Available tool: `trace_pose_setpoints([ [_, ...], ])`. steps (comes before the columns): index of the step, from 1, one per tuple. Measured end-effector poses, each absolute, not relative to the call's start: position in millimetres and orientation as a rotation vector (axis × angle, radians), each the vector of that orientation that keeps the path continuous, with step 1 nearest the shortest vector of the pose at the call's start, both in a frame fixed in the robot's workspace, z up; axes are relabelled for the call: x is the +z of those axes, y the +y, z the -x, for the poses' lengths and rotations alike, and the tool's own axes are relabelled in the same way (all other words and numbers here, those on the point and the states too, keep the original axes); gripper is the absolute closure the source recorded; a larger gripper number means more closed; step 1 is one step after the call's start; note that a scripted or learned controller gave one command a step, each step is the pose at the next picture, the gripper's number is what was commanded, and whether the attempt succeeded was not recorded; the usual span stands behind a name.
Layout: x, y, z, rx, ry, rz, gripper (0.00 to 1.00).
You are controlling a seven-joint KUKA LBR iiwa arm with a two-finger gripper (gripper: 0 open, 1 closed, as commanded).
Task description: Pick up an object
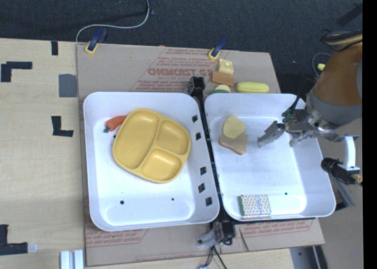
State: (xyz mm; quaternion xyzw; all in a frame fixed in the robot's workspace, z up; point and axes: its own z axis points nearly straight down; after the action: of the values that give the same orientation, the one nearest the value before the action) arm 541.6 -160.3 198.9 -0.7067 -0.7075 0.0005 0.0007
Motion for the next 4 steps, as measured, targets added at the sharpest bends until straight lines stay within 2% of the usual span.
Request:
trace_pose_setpoints([
  [1,144.1,-113.3,-568.3,0.003,-2.224,2.212,0.0],
  [2,81.3,-94.7,-602.6,0.003,-2.227,2.218,0.0],
  [3,90.8,-99.3,-642.7,-0.002,-2.226,2.22,0.0],
  [4,84.2,-109.6,-646.6,0.001,-2.222,2.221,0.0],
])
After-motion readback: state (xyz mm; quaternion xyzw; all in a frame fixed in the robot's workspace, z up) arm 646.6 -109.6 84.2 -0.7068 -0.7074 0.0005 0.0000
